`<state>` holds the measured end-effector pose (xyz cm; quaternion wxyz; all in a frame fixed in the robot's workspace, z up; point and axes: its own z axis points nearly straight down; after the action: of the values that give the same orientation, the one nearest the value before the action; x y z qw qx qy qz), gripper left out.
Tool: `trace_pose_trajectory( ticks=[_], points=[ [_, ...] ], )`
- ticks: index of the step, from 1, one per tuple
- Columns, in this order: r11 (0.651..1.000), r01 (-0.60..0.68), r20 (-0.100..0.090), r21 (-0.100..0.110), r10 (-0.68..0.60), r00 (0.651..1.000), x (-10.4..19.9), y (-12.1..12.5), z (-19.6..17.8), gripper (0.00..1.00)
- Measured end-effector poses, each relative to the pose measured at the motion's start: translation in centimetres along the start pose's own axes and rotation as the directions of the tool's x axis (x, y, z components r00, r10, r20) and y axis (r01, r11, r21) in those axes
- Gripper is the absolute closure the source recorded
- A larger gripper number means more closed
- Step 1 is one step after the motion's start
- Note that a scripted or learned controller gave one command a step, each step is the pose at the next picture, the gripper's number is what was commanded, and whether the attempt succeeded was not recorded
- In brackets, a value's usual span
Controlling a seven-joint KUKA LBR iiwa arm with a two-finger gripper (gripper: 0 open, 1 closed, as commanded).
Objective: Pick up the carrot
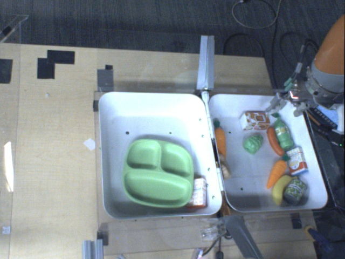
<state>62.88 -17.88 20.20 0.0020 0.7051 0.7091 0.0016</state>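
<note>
In the right bin (318,198), the carrot (277,173) lies wedged between a can (297,161) and banana (280,190) (another lies by the divider), so the gripper (285,99), jaw state indiscernible, risks snagging neighbours.

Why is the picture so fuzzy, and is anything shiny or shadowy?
In the camera view everything looks soft and grainy, so the labels on the small packets blur; the left bin has a bright, washed-out white floor; a faint shadow sits under the green plate; pale glare streaks mark the bench at far left.
</note>
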Motion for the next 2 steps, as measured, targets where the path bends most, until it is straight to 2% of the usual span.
trace_pose_trajectory(
  ticks=[1, 2],
  points=[
    [0.996, 0.084, 0.000, 0.000, -0.084, 0.996, 0.8, -6.7, 8.5, 0.00],
    [0.990, 0.140, 0.004, -0.009, -0.140, 0.990, 4.4, -11.9, 11.2, 0.00]
  ],
)
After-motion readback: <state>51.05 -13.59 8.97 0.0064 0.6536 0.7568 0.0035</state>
